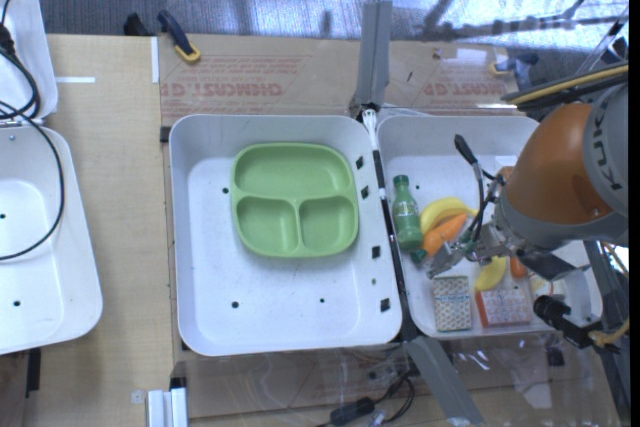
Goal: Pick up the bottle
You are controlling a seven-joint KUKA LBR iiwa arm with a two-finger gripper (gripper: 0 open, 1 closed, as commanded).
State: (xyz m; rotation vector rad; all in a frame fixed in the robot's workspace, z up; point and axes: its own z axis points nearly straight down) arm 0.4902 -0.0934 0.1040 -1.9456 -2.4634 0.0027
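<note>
The bottle (405, 212), green with a green cap, lies in the right bin (425, 127) against its left wall, beside a banana (446, 211) and a carrot (443, 232). It is judged light, rigid and smooth, so liable to slip or roll; grasp across the body, below the cap. The gripper (447, 257) hangs just right of the bottle, above a small packet (451, 302). Its state cannot be determined. The arm (555, 177) conceals the bin's right portion.
</note>
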